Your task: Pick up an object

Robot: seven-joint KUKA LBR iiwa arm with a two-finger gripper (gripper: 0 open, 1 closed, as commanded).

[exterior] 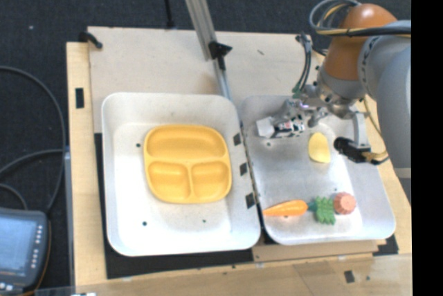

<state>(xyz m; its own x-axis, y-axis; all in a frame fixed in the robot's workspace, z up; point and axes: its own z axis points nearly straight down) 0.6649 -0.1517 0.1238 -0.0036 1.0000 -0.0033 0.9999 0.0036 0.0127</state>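
Hovering low in the right bin, my jaws sit beside the lemon, placed to grab it. Whether they are wide or narrow, I cannot tell.

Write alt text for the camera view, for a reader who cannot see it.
A grey robot arm reaches from the right, its hand low over the far end of the right white bin, which holds a pale yellow piece, a carrot, a green toy and a pinkish ball. The left bin holds a yellow divided plate.
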